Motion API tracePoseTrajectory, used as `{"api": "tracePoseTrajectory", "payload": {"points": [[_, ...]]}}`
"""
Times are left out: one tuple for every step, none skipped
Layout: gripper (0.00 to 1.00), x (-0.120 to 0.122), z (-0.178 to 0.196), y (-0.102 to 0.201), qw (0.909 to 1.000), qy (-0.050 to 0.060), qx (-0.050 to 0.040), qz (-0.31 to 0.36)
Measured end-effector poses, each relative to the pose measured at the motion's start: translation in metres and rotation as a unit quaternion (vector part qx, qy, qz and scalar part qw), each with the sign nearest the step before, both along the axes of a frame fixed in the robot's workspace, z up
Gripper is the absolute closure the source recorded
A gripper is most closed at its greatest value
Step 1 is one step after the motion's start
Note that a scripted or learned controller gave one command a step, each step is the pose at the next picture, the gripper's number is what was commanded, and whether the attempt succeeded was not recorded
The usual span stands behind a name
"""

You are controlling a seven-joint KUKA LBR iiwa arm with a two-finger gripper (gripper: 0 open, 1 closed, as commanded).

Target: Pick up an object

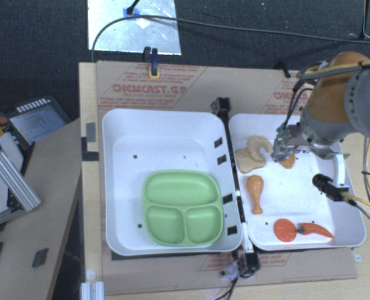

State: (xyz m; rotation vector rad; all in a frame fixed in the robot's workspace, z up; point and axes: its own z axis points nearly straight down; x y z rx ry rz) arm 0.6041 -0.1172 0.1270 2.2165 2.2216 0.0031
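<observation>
While the gripper (284,152) hangs low over the right bin (354,230), touching a small orange piece (289,162) beside the beige toy (252,153), its grip cannot be told; a drumstick (255,192) lies nearby.

Left white bin (122,167) holds a green divided plate (182,206). In the right white bin (350,227), the gripper (282,150) sits low over a small orange item (288,162), right of a beige piece (252,154). A drumstick (255,192) lies below that piece; a tomato (285,230) and carrot (315,230) lie further down.
</observation>
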Motion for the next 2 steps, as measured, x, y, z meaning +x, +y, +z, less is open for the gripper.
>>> {"api": "tracePoseTrajectory", "payload": {"points": [[1.0, 0.0, 0.059, 0.009, 1.0, -0.002, 0.0001, 0.001], [1.0, 0.001, 0.081, 0.009, 1.0, -0.001, 0.0001, 0.0]]}}
